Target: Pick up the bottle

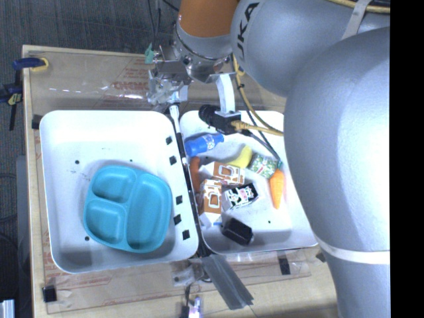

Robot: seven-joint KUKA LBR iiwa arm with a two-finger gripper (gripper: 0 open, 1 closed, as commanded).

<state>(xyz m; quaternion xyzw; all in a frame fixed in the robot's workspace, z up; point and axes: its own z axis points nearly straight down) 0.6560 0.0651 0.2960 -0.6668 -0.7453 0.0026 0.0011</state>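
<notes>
On the bench, the view's right-hand white bin [281, 224] holds the blue bottle [203, 143], lying on its side across the view in the bin's upper-left corner. The gripper [165, 93] hovers just up-view and slightly left of it, over the rim. I cannot tell how far open it is.

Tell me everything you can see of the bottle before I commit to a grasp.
The bottle is blue, plastic by its look, with a white label band. It lies on its side, long axis roughly across the view, in the cluttered bin's far corner, close to the wall shared with the other bin. Small packets crowd its near side; contact is unclear. Nothing lies on it. The gripper sits over the far rim, apart from it.
</notes>
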